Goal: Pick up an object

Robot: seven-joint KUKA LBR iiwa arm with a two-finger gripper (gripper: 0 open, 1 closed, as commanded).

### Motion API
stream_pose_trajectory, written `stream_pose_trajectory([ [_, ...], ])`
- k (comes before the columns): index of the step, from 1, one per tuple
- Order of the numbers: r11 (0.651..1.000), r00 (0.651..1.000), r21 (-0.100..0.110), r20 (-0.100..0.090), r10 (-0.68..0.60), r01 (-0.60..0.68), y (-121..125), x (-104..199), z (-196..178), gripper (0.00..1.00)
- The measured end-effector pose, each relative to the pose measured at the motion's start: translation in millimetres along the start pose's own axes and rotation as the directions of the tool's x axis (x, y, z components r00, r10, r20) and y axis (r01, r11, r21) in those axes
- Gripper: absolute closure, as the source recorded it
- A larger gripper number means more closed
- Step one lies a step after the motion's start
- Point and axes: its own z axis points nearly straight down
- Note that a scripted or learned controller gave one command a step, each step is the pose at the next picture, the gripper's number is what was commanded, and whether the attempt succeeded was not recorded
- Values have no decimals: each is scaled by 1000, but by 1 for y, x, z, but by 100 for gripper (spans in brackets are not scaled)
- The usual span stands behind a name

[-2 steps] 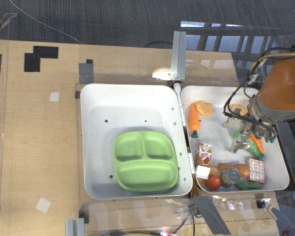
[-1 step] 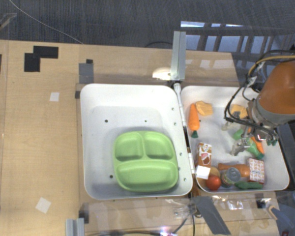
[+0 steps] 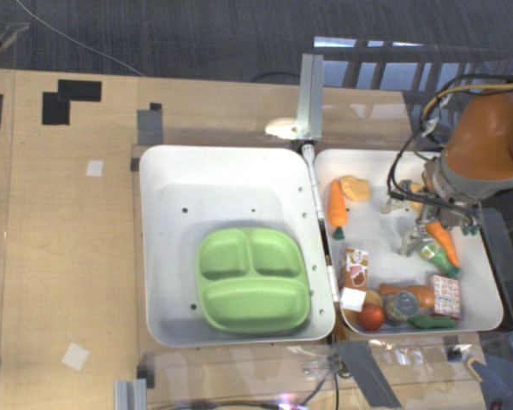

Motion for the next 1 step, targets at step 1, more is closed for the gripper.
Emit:
stream_pose_trajectory([
  [1, 1000, 1000, 5, 17, -1, 1, 0, -5, -16, 100],
])
